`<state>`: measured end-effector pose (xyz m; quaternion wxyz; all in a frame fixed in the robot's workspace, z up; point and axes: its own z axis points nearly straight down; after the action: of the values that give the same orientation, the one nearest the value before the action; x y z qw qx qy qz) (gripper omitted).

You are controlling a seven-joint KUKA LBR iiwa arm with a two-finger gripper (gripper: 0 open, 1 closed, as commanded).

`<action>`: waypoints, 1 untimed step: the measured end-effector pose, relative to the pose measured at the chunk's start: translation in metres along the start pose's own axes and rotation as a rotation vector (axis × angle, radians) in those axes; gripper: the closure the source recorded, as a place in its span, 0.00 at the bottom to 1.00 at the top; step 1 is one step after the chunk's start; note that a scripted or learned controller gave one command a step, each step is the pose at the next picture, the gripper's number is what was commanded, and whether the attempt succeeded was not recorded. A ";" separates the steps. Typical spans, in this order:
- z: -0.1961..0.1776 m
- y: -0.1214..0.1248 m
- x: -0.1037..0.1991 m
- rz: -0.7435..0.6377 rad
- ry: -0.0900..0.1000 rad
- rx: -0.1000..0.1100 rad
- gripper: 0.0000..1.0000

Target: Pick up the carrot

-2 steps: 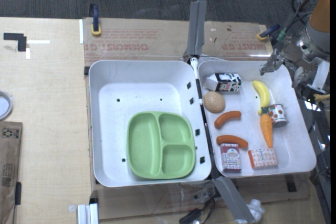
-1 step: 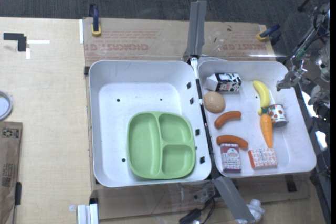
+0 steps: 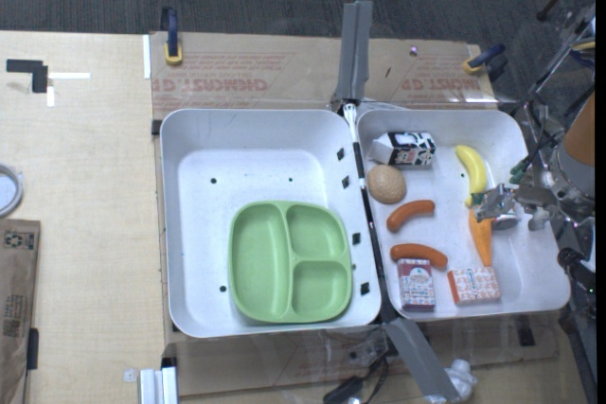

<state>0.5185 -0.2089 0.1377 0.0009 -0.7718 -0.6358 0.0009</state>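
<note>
Orange carrot (image 3: 483,241), one, right bin (image 3: 526,298), lying under the pincer (image 3: 496,205) | pincer at carrot's upper end, spread or pressed together: cannot tell | two sausages (image 3: 411,214), one banana (image 3: 472,169), one milk carton (image 3: 405,149), two red packets (image 3: 417,285) | left bin (image 3: 189,203): one green tray (image 3: 290,261)

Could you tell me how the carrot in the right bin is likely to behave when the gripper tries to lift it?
The carrot looks like a smooth, tapered toy, so it is probably stiff and light. Its rounded shape may let it roll or slip. The gripper sits at its thick top end, so a lift from there might leave the narrow tip hanging down.
</note>
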 end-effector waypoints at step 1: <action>0.047 -0.024 0.023 -0.102 0.001 0.000 0.00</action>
<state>0.4993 -0.1822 0.0908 0.0013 -0.7384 -0.6744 0.0007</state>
